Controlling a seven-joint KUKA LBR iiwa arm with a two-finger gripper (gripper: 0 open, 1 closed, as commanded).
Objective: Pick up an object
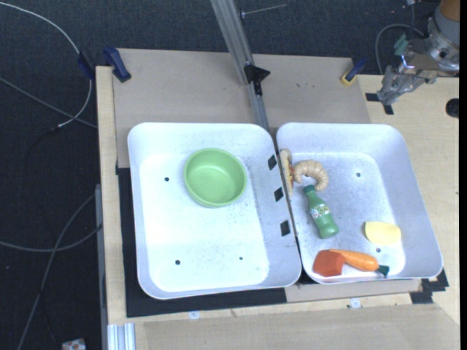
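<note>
The tool (392, 93) hangs at the upper right of the camera view, above the desk (306, 93) and outside both bins, beyond the far corner of the right bin (408, 159). Its fingers are small and dark against the background, so whether it stands wide or narrow cannot be told; nothing is visible between them.

The right bin holds several toys. A green bottle (319, 213) lies tilted near the middle, its cap touching a curled tan croissant (309, 172) next to the bin's left wall. A yellow piece (382, 232) lies toward the near right. An orange carrot (355, 260) lies along the near edge, beside a red-orange piece (329, 263).

The left bin (153, 268) holds a light green bowl (214, 177), upright, in its far half.
</note>
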